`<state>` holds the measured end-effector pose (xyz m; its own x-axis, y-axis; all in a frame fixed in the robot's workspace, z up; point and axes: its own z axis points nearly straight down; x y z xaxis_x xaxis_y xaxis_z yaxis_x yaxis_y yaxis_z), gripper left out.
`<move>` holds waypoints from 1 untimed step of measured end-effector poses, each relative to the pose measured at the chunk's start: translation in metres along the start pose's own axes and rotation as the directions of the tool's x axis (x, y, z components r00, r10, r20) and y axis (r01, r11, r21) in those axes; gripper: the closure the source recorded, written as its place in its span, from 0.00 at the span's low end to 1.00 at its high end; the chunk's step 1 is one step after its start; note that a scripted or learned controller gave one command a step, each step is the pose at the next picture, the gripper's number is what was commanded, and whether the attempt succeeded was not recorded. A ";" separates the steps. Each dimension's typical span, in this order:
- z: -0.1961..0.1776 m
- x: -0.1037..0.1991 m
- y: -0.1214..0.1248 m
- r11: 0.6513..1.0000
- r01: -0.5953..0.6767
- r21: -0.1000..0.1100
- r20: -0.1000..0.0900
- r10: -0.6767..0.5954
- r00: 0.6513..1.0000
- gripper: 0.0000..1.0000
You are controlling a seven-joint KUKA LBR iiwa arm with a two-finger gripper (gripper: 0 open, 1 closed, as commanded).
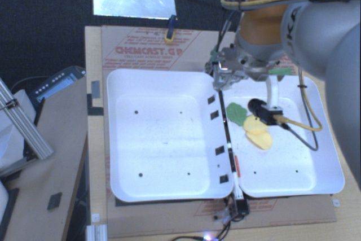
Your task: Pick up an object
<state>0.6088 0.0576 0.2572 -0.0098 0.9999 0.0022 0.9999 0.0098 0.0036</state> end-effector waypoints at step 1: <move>0.006 -0.052 -0.061 1.000 -0.012 0.006 0.003 0.012 1.000 1.00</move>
<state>0.5482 0.0052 0.2504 0.0021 1.0000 -0.0007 1.0000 -0.0021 -0.0026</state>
